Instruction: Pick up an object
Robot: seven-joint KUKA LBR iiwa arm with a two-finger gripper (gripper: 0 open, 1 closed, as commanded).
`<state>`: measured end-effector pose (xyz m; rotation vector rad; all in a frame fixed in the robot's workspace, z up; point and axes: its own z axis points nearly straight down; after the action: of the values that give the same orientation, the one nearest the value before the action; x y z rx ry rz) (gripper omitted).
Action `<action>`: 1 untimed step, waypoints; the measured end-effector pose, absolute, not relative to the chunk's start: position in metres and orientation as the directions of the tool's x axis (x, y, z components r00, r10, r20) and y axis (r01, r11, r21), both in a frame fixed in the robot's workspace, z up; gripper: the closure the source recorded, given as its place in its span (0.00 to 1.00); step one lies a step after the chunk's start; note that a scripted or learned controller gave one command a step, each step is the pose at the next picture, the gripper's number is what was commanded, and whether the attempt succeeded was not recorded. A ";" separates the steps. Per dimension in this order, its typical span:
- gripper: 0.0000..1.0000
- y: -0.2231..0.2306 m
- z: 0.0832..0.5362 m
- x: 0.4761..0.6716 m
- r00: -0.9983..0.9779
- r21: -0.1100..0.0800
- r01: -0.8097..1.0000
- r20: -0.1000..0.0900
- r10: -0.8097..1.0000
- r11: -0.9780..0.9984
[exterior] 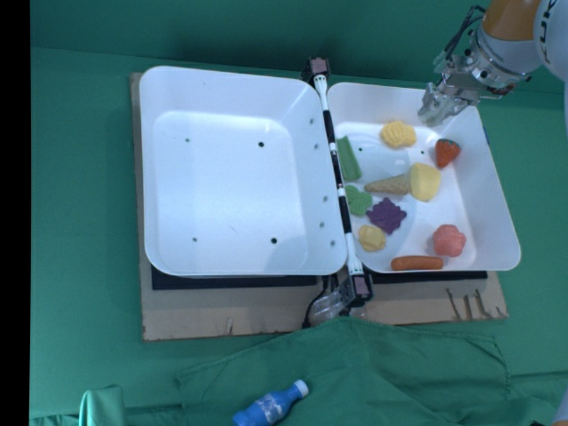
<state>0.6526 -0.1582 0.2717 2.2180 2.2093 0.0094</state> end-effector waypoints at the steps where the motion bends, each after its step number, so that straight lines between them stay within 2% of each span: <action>1: 0.00 -0.158 0.268 0.652 0.004 0.006 1.000 -0.003 1.000 -0.004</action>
<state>0.6520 -0.1580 0.2675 2.2212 2.2128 0.0041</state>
